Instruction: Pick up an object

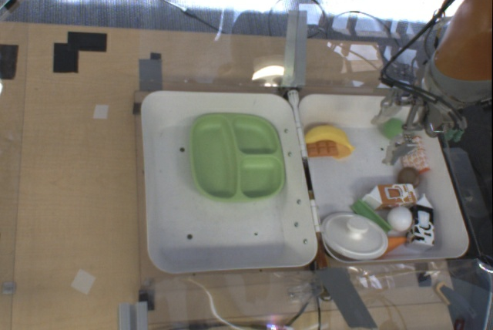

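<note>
The nearest candidate for the pick is a small pale-green block of what looks like plastic or foam, lying in the far corner of the right white bin. It sits directly beneath my gripper, between its metal fingers or just under them; I cannot confirm contact. My fingers stand apart at a moderate width and nothing is clamped between them.

Handling estimate: the block appears light and compact, probably stiff enough for a firm pinch, with smooth faces that may slip. I judge the best hold to be across its two shorter opposing sides, fingers lowered until they straddle its middle.

All positions below are given relative to the green block.
- Just toward the camera: a speckled orange-and-white rounded toy and a small brown ball, close enough to foul a finger.
- Left, near the bin divider: a yellow wedge-shaped toy with a waffle base.
- Further toward the camera: an orange-and-white carton, a white ball, a black-and-white patterned piece, a green strip, and a white round lidded bowl.
- Far left, in the left white bin: a green divided plastic tray.
</note>
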Controlling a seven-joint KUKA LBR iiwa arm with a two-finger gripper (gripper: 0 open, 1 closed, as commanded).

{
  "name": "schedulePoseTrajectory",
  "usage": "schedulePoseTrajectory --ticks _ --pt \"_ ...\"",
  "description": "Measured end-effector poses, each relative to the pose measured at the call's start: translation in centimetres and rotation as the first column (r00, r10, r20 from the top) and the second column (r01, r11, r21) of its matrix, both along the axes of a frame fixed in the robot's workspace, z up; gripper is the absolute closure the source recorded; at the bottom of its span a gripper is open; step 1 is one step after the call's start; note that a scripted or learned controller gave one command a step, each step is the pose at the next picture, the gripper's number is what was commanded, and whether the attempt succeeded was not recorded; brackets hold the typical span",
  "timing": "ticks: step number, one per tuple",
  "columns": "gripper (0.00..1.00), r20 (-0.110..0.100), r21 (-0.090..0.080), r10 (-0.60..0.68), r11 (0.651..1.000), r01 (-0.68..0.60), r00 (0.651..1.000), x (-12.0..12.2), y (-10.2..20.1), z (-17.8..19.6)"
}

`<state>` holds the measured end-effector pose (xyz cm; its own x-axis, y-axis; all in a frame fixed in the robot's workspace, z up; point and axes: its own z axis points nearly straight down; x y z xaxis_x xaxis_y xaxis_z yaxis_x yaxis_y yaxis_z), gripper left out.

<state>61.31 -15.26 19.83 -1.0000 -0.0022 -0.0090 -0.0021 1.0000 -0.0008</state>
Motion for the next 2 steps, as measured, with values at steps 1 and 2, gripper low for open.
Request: schedulePoseTrajectory --ticks 1,2 --pt "0.0 0.004 0.002 -0.22 0.975 0.22 0.975 3.3 -1.2 -10.6" --pt "0.0 0.001 0.007 -0.27 0.963 0.27 0.963 4.5 7.5 -11.0"
